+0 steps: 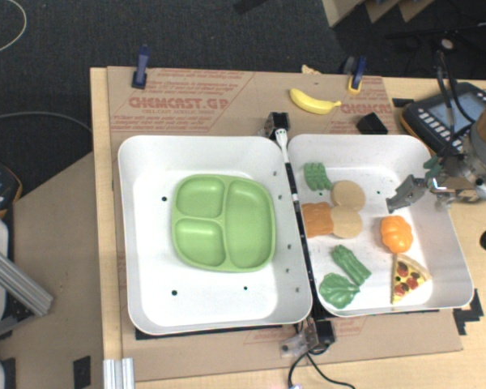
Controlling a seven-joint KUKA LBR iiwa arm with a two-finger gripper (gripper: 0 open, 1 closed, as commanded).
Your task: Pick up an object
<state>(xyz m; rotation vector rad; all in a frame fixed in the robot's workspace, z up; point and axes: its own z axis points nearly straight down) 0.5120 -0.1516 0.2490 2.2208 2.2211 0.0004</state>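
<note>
The right bin holds several toy foods: an orange pepper, a pizza slice, two beige round pieces, a brown toast piece, a green piece at the back and two green vegetables at the front. My gripper hangs over the bin's right side, just up and right of the orange pepper. Its fingers look open with nothing between them.
The left bin holds a green divided plate. A yellow banana lies on the bench behind the right bin, beside a blue clamp. A black device sits at the far right.
</note>
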